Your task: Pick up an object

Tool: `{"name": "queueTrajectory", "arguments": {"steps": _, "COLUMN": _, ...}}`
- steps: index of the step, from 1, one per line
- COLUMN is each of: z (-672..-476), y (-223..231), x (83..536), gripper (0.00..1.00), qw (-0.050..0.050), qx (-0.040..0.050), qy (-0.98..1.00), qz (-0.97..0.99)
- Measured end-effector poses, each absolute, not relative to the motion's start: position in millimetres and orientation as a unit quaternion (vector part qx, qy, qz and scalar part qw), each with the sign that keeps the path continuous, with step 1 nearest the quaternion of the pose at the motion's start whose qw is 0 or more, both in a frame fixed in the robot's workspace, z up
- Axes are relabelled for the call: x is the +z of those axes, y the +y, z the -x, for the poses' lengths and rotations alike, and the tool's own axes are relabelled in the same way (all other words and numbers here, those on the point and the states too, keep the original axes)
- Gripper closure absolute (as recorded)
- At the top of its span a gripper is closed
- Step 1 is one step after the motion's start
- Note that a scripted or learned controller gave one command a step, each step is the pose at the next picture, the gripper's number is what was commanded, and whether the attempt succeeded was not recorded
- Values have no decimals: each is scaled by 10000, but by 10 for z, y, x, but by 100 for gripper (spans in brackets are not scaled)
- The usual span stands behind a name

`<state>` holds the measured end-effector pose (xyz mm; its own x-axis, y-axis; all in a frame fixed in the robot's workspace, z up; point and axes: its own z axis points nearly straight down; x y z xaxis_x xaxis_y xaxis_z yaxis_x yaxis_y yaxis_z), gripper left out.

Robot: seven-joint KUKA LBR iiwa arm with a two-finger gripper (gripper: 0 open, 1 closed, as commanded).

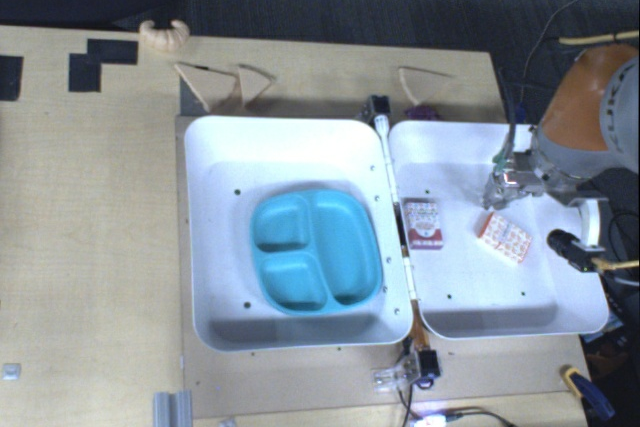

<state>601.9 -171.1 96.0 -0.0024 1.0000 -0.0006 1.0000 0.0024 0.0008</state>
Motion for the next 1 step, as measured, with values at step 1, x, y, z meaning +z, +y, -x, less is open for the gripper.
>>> {"name": "queueTrajectory", "arguments": {"steps": 1, "z": -5243, "y": -2070, "x": 1198, "gripper": 100, "qw": 10, "qx": 2, "qy": 7072, "qz": -7070}}
